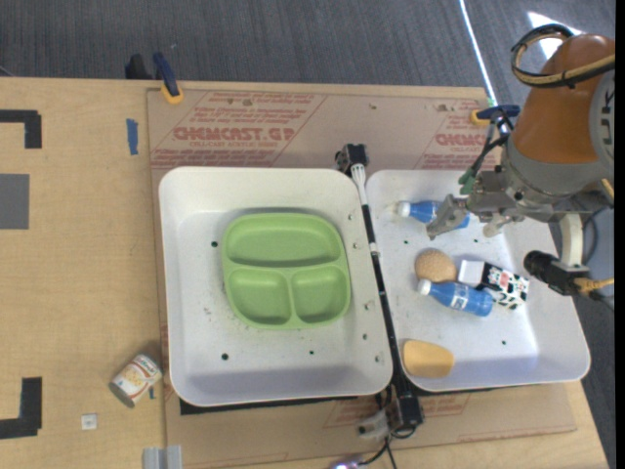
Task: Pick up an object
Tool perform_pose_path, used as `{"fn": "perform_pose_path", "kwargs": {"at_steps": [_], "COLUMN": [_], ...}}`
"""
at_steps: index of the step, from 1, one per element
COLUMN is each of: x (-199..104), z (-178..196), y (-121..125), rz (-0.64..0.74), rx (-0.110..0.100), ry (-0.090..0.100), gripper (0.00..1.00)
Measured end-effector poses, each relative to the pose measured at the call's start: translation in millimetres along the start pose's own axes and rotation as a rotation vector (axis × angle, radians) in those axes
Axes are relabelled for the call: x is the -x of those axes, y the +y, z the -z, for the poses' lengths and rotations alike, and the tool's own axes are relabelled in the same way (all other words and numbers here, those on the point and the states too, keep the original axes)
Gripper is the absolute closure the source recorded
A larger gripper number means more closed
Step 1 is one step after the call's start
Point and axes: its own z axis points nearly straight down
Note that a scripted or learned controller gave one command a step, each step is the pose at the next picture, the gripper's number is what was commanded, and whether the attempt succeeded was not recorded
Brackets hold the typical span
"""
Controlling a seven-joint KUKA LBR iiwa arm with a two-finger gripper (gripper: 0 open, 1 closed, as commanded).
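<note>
Far left of the gripper [467,215], a small carton [135,378] lies on the bench outside the bins. Still well to its left, a green divided plate [286,268] sits in the left bin [186,262]. In the right bin [547,345], a blue bottle [421,210] lies just beside the gripper's left finger; its fingers look spread, nothing between them. Below it sit a tan ball [436,264], another blue bottle [459,297], a cow-patterned box [496,283] and an orange wedge [428,358].
</note>
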Motion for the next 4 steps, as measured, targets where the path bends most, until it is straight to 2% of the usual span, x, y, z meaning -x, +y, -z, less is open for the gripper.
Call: {"fn": "perform_pose_path", "kwargs": {"at_steps": [1,2,3,4], "x": [31.5,18.8,19.0,-40.0], "z": [-84.1,-98.6,-88.8,-17.1], "y": [-49.9,-57.3,-56.9,-100.4], "rz": [-0.041,0.147,0.146,-0.062], "rx": [0.018,0.005,0.007,0.003], "ry": [-0.004,-0.002,-0.003,-0.001], "gripper": [0.00,0.00,1.00,1.00]}}
